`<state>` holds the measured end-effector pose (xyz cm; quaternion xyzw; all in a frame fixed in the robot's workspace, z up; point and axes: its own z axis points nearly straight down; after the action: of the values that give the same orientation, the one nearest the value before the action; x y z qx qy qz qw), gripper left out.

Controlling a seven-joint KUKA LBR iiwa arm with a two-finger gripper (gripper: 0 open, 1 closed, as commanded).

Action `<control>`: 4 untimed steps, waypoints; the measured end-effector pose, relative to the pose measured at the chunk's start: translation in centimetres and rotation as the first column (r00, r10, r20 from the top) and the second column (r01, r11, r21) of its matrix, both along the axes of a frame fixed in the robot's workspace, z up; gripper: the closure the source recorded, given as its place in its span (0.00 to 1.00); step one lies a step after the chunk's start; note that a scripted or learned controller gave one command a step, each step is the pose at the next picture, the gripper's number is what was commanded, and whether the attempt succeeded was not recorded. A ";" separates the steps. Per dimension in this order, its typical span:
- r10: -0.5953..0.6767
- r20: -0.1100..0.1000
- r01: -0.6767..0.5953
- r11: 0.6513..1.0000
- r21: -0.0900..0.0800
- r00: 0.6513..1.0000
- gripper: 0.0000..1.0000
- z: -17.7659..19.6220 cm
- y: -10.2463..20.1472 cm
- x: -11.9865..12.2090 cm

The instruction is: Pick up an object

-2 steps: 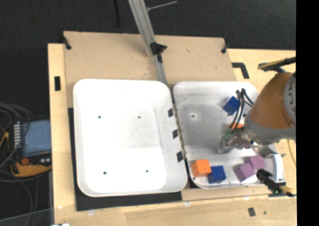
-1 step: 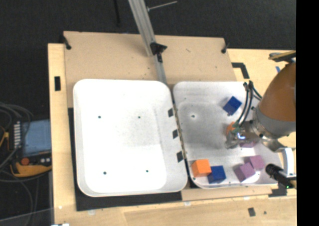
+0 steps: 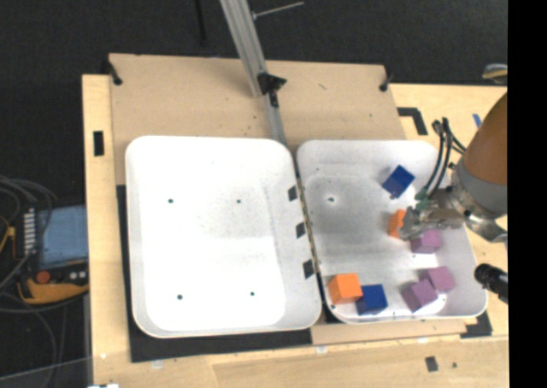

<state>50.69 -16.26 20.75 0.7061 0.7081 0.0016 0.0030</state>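
Note:
The right bin (image 3: pixel 342 181) holds several small blocks. A blue block (image 3: pixel 397 180) lies near its back. An orange block (image 3: pixel 396 223) sits at mid right, partly hidden by my gripper (image 3: pixel 416 222), which is down in the bin right over it and beside a purple block (image 3: pixel 426 242). At the front lie an orange block (image 3: pixel 345 287), a blue block (image 3: pixel 372 299) and two purple blocks (image 3: pixel 419 294) (image 3: pixel 441 279). The arm comes in from the right edge.
The left bin (image 3: pixel 214 232) sits beside the right one, with a dividing rim between them. A metal pole (image 3: pixel 244 27) slants up from behind the bins. Cables and a box lie left of the bench.

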 end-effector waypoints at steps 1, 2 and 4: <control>0.002 0.002 -0.002 1.000 0.000 1.000 1.00 5.6 0.0 -0.8; 0.004 -0.004 -0.004 1.000 0.002 1.000 1.00 5.5 4.1 0.5; 0.004 -0.004 -0.004 1.000 0.002 1.000 1.00 5.2 13.3 5.0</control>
<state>55.73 -2.96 25.99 0.7047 0.7095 0.0008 0.0009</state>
